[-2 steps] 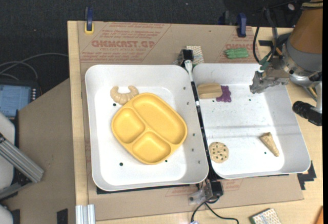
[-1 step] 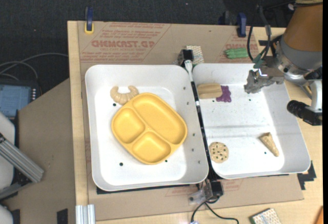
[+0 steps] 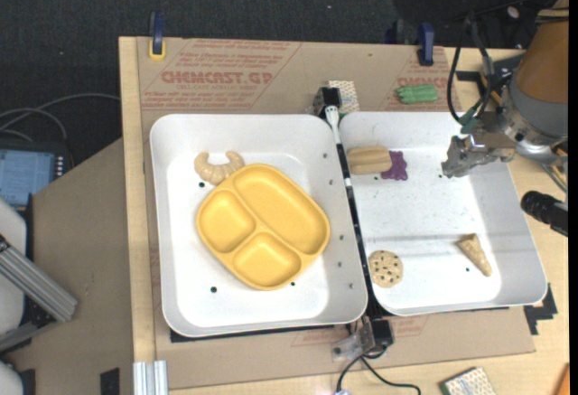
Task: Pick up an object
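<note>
My gripper point(image 3: 459, 160) hangs over the far right part of the right bin point(image 3: 506, 212), with nothing visibly in it. To its left, at the bin's far left, lie a tan block point(image 3: 368, 160) and a small purple piece point(image 3: 396, 168), touching each other. A chocolate-chip cookie point(image 3: 386, 268) lies at the near left of that bin. A tan wedge point(image 3: 475, 253) lies at the near right. In the left bin point(image 3: 172, 203) a yellow divided plate point(image 3: 262, 225) fills the middle, and a pale curled pastry point(image 3: 218, 166) sits at its far left edge.
A green object point(image 3: 417, 95) lies on the cardboard behind the right bin. Blue clamps point(image 3: 158, 45) point(image 3: 425, 46) stand at the bench's far edge. A small patterned box point(image 3: 342, 96) sits between the bins' far corners. Cables hang beside the arm at right.
</note>
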Available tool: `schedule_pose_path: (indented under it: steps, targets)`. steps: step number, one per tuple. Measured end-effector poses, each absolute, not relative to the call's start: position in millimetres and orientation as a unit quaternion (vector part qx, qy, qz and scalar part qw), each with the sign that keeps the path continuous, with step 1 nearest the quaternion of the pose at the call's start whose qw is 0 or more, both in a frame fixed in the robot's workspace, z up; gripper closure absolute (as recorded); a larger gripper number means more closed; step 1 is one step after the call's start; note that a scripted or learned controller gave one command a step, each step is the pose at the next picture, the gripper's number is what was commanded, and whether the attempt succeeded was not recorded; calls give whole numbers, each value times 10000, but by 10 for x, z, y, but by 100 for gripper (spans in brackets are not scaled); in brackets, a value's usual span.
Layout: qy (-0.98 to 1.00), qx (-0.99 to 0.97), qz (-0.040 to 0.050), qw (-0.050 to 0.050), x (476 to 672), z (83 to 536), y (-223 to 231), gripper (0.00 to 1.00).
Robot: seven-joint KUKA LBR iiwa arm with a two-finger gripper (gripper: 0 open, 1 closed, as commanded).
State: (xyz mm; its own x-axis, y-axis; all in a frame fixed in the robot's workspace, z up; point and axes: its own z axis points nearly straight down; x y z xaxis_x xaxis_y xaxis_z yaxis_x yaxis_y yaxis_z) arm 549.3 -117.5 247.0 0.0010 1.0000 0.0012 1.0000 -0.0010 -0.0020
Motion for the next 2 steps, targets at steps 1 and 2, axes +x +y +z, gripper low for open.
schedule_pose_path:
  steps: [1,2]
  targets:
    - [-7040,-7102,28,16,5571,1427,-2307,100]
    - [-7070,-7072,2,0,5594,1485,-2241,0]
